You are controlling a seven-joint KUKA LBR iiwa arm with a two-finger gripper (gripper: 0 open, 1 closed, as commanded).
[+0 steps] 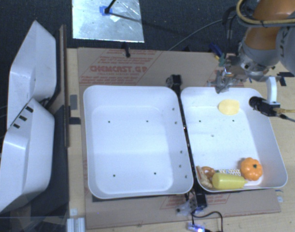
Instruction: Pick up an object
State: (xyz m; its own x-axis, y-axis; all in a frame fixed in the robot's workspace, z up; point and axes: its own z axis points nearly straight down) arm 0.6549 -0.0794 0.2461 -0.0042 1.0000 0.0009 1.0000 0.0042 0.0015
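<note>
My gripper (223,83) hangs over the far rim of the right bin (277,163), pointing down. Just to its right and a little nearer lies a pale yellow flat round piece (229,107) on the bin floor, apart from the gripper. At the bin's near edge sit an orange pumpkin-like toy (251,168), a yellow-green cylinder (228,180) and a brown pretzel-shaped item (205,173). Nothing shows between the fingers.
The left bin (133,139) lies beside the right one, with a black divider (186,134) between them. A metal sheet (107,12) lies at the back. White covers (26,124) stand at the far left.
</note>
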